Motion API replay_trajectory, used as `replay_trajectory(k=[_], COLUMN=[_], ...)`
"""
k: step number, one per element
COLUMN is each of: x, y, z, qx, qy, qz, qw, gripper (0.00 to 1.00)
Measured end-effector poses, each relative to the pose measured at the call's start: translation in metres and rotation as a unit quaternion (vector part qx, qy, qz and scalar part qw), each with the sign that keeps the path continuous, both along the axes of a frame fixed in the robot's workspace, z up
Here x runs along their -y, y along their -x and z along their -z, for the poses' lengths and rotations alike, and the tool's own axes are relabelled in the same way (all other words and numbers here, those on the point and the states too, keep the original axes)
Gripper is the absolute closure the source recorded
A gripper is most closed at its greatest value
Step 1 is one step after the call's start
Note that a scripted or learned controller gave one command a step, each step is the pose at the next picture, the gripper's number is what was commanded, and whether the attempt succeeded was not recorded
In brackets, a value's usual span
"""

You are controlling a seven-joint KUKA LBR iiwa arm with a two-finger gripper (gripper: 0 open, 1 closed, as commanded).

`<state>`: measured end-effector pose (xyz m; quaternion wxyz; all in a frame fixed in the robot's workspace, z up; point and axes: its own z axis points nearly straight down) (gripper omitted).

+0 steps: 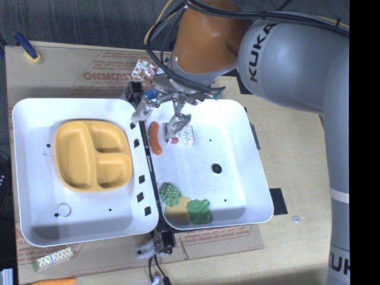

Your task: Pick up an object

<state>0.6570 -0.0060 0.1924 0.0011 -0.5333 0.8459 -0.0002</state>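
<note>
The grey arm (297, 58) comes in from the upper right of the frame, its orange band (205, 34) sitting over the top edge of the right bin (237, 159). Below the band the jaws (161, 113) hang above the upper left corner of that bin, one metal finger (141, 108) over the divide between the two bins and the other (177, 125) further right; they stand apart with nothing between them. Just under them an orange sausage-shaped piece (155, 138) lies lengthwise near the bin's left wall, and just beside it to the right is a small white packet with a checked pattern (186, 136), touching or nearly touching the right finger's tip. At the lower left corner of the right bin sit a green patterned round item (169, 193), a yellow block (178, 209) and a dark green lump (200, 211), bunched together. The left bin (29, 159) holds a yellow divided tray (94, 155) in its middle. Both bins rest on the cardboard-covered worktop (89, 70), where a small printed packet (143, 70) lies near the top, beside the arm's cables.
</note>
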Motion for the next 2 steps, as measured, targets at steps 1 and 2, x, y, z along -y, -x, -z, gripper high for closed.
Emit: replay_trajectory(k=[1,2], x=[-0.002,0.020], y=[0.026,0.023], z=[0.001,0.000], qx=[-0.002,-0.001], qy=[0.0003,0.0002], qz=[-0.089,-0.220], qw=[0.9961,0.9754], gripper=[0.00,0.00])
